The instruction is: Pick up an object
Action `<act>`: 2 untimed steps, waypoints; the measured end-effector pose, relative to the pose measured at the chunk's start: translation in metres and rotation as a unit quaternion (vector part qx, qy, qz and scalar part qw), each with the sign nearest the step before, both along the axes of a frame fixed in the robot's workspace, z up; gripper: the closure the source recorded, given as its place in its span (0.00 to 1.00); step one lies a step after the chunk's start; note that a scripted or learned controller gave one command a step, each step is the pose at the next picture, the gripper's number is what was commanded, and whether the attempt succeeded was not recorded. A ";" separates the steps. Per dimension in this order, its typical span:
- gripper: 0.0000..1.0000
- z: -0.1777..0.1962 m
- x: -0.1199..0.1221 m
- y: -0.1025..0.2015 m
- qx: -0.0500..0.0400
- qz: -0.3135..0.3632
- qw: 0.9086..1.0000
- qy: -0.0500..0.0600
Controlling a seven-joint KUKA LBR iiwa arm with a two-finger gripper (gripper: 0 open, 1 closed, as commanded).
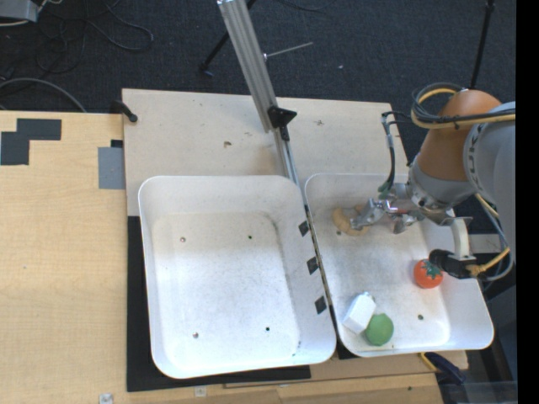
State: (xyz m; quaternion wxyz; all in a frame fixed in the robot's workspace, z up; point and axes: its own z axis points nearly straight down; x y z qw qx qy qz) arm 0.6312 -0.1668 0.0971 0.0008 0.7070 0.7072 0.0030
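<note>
jaws (360, 219) against tan object (343, 220), right bin (472, 331)

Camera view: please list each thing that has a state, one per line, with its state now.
Grey arm's two-finger gripper: low in the right bin, at the tan object; grasp unclear.
Small tan rounded object: lying in the right bin, beside the fingertips.
Red tomato-like ball: resting free.
Green round ball: resting, touching the white block.
White block: lying tilted.
Right white bin: holds all four objects.
</note>
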 end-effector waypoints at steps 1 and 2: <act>1.00 0.013 0.001 -0.001 -0.002 0.000 1.000 -0.002; 1.00 0.074 0.000 0.004 -0.002 0.000 1.000 0.001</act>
